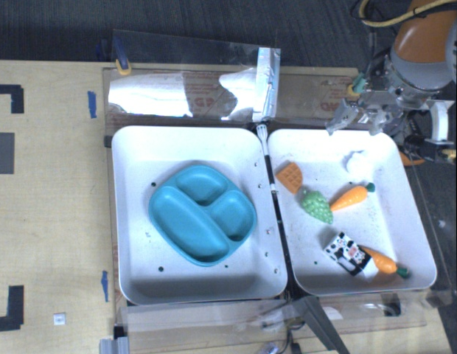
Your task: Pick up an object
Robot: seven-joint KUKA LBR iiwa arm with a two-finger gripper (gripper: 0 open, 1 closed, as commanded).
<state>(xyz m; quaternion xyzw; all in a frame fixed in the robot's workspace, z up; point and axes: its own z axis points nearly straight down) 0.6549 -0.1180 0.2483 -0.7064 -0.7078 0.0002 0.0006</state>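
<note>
Camera view — pick not yet begun, nothing lifted.

Left bin (133,153) with a blue divided plate (203,214); right bin (413,227) with every item lying loose on its floor: two carrots (351,196) (383,261), green grapes (316,205), a waffle piece (290,176), a black-and-white carton (346,252), a small white piece (355,161). Gripper (361,115) up at the right bin's far rim, apart from all of them — nothing seen in its grasp, spread of the pincer impossible to tell. Whole descent, grasp and lift left to do.

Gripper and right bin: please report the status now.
Gripper above right bin's far rim, nothing held. Carrots, grapes, waffle lie loose. Path open.
</note>
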